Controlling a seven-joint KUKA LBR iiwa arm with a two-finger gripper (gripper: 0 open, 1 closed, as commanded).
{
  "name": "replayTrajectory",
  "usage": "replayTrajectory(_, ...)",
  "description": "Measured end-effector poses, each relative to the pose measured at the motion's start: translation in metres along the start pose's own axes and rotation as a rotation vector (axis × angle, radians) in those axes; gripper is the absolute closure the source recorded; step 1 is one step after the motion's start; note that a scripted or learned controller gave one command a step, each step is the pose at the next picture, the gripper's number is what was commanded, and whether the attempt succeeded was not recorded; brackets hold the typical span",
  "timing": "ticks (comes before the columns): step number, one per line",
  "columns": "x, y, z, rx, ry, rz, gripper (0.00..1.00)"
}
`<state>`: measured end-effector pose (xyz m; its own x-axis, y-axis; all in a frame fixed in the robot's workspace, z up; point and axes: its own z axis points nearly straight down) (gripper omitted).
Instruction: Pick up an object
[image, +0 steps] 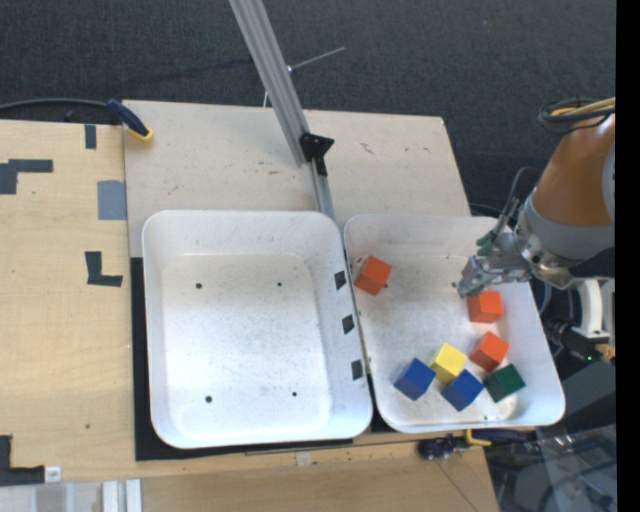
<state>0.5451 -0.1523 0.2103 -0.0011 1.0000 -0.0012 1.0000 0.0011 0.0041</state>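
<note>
Camera view: gripper (478, 279) hovers just above an orange cube (485, 306); its opening cannot be told.
Descending off-centre could nudge the cube toward the right bin's wall (548, 345).

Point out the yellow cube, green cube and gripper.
yellow cube (450, 358), camera view, top face.
green cube (505, 381), camera view, top face.
gripper (478, 281), camera view, fingertip end above the right bin.

The grey arm with its orange band enters from the right edge of the frame, wrist bent downward, its end effector (478, 282) low at centre right, pointing lower left.
</note>
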Motion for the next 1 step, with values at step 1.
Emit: replayTrajectory(1,-0.007,0.0052,-0.0601,-0.001,-0.001,0.0,1.0)
